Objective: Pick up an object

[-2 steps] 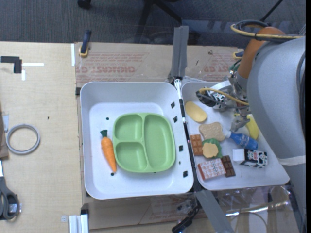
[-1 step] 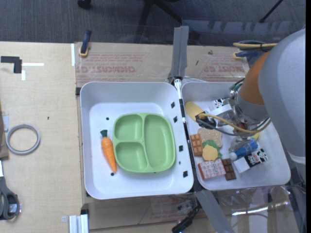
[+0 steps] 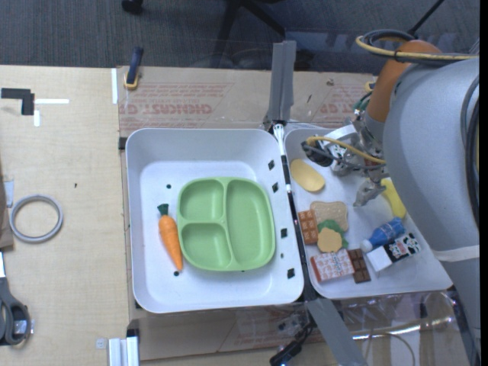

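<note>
The right bin (image 3: 427, 274) holds several toy foods: a pale yellow oval piece (image 3: 307, 176), a bread slice (image 3: 329, 213), a brown waffle bar (image 3: 307, 226), a round yellow piece (image 3: 329, 240), a blue bottle (image 3: 383, 235), a yellow banana-like piece (image 3: 393, 199), a black-and-white carton (image 3: 396, 251), a red-and-white box (image 3: 331, 266) and a brown bar (image 3: 359, 265). My gripper (image 3: 364, 183) hangs over the upper part of this bin, just right of the oval piece and above the bread. Nothing shows held in it.
The left bin (image 3: 145, 227) holds a green divided plate (image 3: 227, 224) with an orange carrot (image 3: 171, 239) beside it on the left. My large grey arm covers the right bin's right side. A grey ring (image 3: 33, 218) lies on the bench at far left.
</note>
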`<action>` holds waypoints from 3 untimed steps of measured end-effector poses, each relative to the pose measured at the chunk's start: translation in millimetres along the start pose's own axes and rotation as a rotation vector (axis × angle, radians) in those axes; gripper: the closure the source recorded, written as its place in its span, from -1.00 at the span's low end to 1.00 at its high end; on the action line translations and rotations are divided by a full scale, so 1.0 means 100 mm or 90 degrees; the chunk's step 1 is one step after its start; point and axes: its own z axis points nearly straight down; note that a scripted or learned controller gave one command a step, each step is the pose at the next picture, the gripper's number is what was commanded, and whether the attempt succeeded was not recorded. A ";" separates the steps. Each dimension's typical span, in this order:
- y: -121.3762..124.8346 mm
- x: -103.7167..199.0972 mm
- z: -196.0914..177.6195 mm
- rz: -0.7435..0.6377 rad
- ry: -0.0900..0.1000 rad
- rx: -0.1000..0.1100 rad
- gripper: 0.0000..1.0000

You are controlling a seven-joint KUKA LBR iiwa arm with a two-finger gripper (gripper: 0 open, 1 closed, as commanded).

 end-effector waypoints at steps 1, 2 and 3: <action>0.18 -0.01 -0.88 -0.004 0.023 -0.010 -1.00; 0.60 -0.61 -0.16 -0.100 0.022 -0.012 -1.00; 0.43 -0.14 -0.04 -0.006 0.022 -0.010 -1.00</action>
